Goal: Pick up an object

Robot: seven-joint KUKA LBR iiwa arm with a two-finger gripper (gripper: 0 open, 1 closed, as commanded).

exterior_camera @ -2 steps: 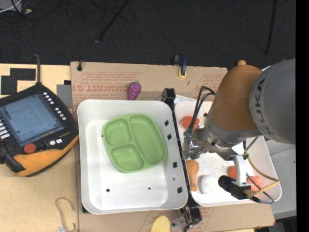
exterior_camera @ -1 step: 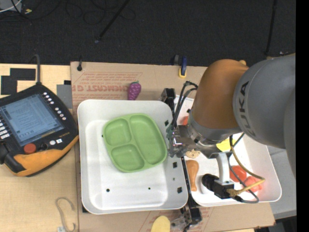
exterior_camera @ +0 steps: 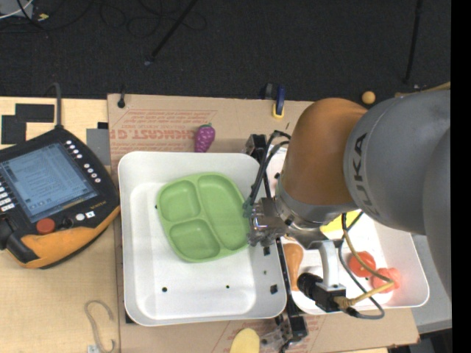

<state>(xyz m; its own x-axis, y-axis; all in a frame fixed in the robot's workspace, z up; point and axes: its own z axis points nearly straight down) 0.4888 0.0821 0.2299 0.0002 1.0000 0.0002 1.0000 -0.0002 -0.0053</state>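
Note:
A light green divided plate (exterior_camera: 200, 215) lies tilted in the left white bin (exterior_camera: 147, 285). My gripper (exterior_camera: 260, 234) is low over the wall between the two bins, right at the plate's right edge. The grey arm with its orange band hides most of the right bin (exterior_camera: 412, 293). In that bin I see a tan oblong thing (exterior_camera: 293, 259) just below the gripper, a red-orange thing (exterior_camera: 370, 268) further right, and part of a yellow thing (exterior_camera: 346, 223) under the wrist.
A purple thing (exterior_camera: 204, 137) lies on the cardboard behind the left bin. A yellow thing (exterior_camera: 245, 340) sits in front of the bins. A teach pendant (exterior_camera: 51, 190) rests on the bench at the left.

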